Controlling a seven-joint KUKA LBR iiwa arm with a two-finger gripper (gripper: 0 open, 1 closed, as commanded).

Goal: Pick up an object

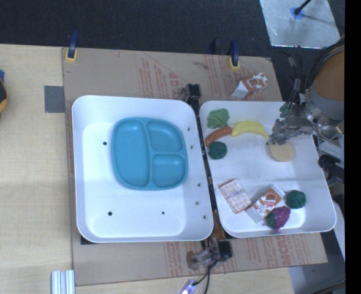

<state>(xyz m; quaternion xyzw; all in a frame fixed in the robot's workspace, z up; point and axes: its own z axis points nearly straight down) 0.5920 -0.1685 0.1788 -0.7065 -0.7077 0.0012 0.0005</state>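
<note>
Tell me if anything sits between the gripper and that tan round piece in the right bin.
Nothing visible does. The gripper hangs right over the tan round piece, at its upper edge. The banana lies off to the side, apart from both.

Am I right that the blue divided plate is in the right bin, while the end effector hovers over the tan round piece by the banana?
Not quite. The blue divided plate sits in the left bin, not the right bin. The rest holds: the camera view shows the end effector just above the tan round piece, beside the banana.
</note>
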